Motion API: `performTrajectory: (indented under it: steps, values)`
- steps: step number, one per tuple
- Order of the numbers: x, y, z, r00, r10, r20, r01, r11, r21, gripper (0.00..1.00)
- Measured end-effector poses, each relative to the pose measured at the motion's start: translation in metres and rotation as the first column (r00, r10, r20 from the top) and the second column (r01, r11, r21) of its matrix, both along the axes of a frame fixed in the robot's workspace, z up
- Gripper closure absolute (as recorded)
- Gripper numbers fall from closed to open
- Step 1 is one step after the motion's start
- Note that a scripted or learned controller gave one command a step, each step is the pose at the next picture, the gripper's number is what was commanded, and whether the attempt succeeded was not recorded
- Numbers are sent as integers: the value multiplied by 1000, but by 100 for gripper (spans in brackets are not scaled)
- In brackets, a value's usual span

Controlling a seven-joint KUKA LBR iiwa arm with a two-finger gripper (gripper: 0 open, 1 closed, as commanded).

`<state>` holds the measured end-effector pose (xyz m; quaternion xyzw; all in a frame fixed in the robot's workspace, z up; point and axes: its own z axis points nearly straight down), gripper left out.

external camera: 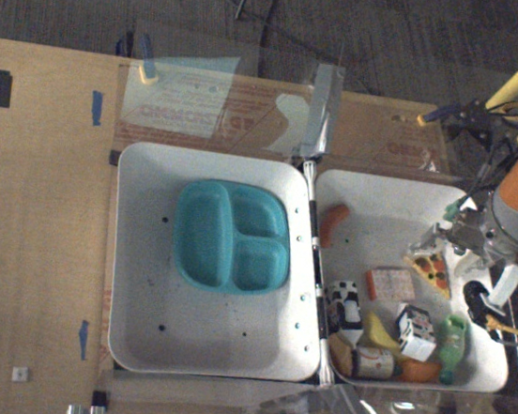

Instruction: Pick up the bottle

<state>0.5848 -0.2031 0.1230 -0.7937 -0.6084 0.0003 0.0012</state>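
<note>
Clutter in the right bin, placed from the banana, which is lying mid-pile. A white cube is sitting just right of the banana in the view, between it and the bottle. A can is lying just below the banana. An orange piece is lying below-right of the banana, close against the bottle's lower end; cannot tell if they are touching. A black-and-white cow toy is sitting just left of the banana and a pinkish box is lying just above it. A pizza slice toy is lying further up-right and a red sausage well up-left. A teal divided plate is sitting far left of the banana, in the left bin.

The green bottle is resting right of the banana, past the cube, near the bin's right wall. It is looking small and translucent green, with its narrower end pointing up the view.

The gripper is hovering up-right of the banana, by the pizza slice and apart from the bottle. Cannot tell whether it is released or clenched.
</note>
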Motion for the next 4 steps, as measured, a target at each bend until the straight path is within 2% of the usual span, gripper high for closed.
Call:
performTrajectory:
  steps: [1, 2, 3, 4]
  values:
    - [-45, 2, -28, 989, -148, 25, 148, 989, -1, 0]
    - [-106, -12, 15, 983, -184, -1, 184, 983, 0, 0]
    - [-105, -5, -15, 941, -337, -2, 337, 941, 4, 0]
    - [-101, -3, -33, 922, -388, -2, 388, 922, 16, 0]
